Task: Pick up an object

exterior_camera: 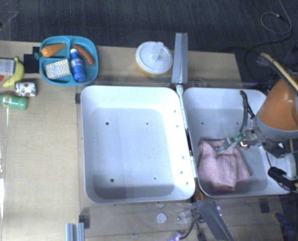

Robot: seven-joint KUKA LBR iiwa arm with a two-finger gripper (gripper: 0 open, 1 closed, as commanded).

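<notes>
Two shallow white bins sit side by side on the wooden bench. The left bin (134, 142) has smooth, rounded walls and a few small dark dots on its floor. The right bin (209, 112) holds a pink cloth (220, 167), soft and rumpled, lying in the near half against the left wall.

The arm (279, 109), with its orange band, reaches in from the right. Its gripper (231, 143) is down at the far edge of the cloth, fingers pinched on a raised fold of the fabric.

On the bench to the far left stands a blue divided tray (91, 59) with rounded corners. It holds an orange carrot-shaped toy (53, 49), a blue bottle (78, 67), a sausage-like piece (86, 55) and a white patterned item (57, 69). Left of the tray lie a banana (16, 73), a small can (25, 89) and a green bottle (8, 101). A round white lidded cup (154, 57) stands far of the bins.
</notes>
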